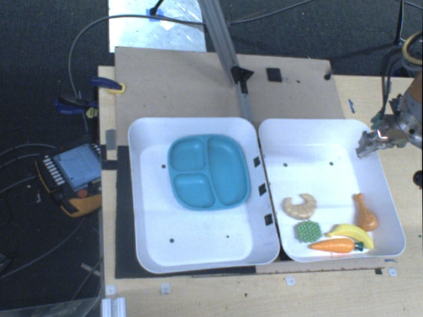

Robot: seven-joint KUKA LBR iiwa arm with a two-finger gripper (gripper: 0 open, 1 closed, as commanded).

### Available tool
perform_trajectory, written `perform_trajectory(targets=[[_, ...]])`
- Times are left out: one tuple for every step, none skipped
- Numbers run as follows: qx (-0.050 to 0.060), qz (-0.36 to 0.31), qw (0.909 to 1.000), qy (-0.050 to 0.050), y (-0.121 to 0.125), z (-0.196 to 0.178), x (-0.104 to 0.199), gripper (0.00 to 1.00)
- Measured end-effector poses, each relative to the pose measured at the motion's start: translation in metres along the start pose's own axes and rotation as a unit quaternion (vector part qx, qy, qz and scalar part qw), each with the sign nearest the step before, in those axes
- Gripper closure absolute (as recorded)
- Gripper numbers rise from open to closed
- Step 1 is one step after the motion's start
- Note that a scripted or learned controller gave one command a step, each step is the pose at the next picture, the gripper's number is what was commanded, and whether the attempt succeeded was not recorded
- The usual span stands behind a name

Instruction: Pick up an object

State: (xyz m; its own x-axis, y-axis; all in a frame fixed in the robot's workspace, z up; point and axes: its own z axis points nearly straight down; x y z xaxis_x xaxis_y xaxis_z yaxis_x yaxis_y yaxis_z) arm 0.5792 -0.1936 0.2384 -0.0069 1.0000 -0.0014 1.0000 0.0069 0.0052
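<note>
At the right edge the arm shows as a grey metal wrist, blocky and layered, with an orange patch at its upper right. Dark cables loop over its top, and a pale blue rounded part sits above them. The hand is small, grey and metallic, with a bright silvery glint on its tip.

fixed overhead camera, slanted down, both bins
</note>
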Motion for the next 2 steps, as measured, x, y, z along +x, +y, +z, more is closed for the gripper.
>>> perform_trajectory(targets=[[0.003, -0.002, 1.0000, 0.001, -0.008, 0.011, 0.058, 1.00], [0.002, -0.002, 1.0000, 0.002, -0.020, 0.018, 0.117, 1.00]])
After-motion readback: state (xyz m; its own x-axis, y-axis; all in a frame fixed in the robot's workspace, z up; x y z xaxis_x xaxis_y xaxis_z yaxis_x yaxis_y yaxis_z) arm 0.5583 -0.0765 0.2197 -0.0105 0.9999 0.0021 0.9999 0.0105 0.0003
